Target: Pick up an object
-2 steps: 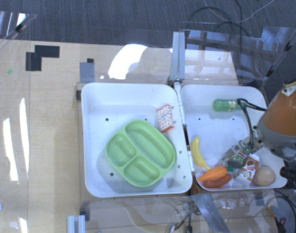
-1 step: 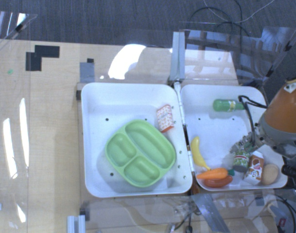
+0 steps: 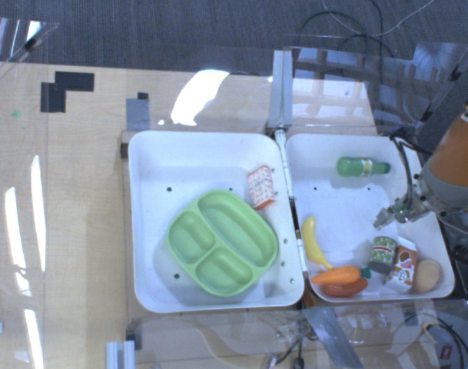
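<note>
My gripper [image 3: 393,214] hangs over the right bin [image 3: 335,198], near its right side, with nothing visibly between its tips. Just below it stand a small green-topped can [image 3: 383,253] and a brown and white carton [image 3: 404,267], with a tan potato-like thing [image 3: 426,276] at the bin's corner. A green bottle [image 3: 362,167] lies at the back of that bin. A yellow banana [image 3: 313,243] and an orange carrot [image 3: 339,276] on a red piece rest at the front left.
The left bin [image 3: 149,206] holds a light green divided plate [image 3: 222,241] and a small red and white packet [image 3: 260,187] leaning against the wall between the bins. Cables run behind the right bin.
</note>
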Robot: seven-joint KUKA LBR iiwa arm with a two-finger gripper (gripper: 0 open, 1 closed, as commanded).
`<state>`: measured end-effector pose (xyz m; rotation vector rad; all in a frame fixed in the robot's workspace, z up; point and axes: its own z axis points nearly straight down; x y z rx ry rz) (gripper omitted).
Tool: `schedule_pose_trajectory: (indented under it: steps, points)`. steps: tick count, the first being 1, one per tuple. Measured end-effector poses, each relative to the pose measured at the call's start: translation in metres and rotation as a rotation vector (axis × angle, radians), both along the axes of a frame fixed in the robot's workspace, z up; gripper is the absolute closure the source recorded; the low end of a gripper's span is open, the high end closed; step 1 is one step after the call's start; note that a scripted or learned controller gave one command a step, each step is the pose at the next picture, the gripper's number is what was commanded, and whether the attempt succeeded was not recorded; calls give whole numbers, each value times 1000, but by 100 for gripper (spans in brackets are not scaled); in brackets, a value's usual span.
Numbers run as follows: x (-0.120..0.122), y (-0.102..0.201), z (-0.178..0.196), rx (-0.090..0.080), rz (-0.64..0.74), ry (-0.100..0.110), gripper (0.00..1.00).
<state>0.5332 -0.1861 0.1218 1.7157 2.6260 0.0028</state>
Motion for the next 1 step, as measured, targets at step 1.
schedule_pose_trajectory:
  steps: [1]
  points:
    - [0, 0, 0, 0, 0, 0, 0]
